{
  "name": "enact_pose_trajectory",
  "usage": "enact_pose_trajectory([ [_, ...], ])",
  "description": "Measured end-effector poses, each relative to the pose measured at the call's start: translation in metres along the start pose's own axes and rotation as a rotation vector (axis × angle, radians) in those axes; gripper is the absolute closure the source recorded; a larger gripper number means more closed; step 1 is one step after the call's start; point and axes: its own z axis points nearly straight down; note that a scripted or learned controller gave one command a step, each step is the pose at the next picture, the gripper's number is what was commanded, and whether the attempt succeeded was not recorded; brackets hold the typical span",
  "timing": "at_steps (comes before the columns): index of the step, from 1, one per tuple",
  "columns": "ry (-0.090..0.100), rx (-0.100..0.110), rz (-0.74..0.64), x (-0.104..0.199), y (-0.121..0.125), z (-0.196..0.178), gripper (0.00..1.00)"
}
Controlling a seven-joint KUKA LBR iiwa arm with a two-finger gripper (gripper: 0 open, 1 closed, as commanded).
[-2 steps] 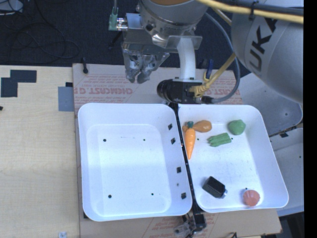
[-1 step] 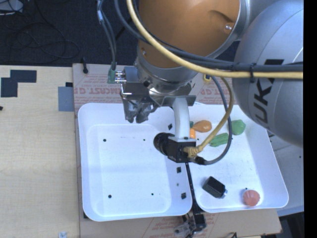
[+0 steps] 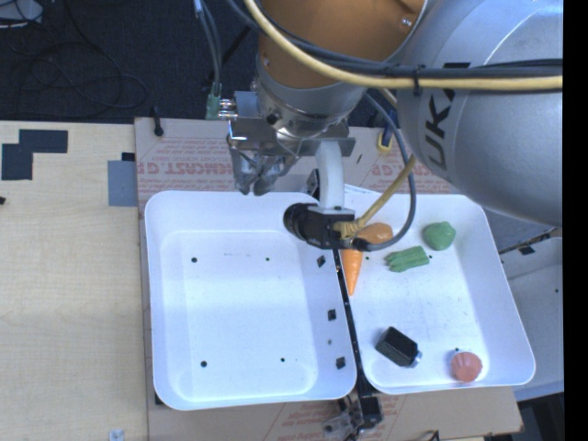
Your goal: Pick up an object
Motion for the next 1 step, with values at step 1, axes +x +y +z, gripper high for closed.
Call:
enact_pose_trajectory([
  [1, 0.0, 0.003, -0.005, 0.0157, -0.0545, 0.0022, 1.0],
])
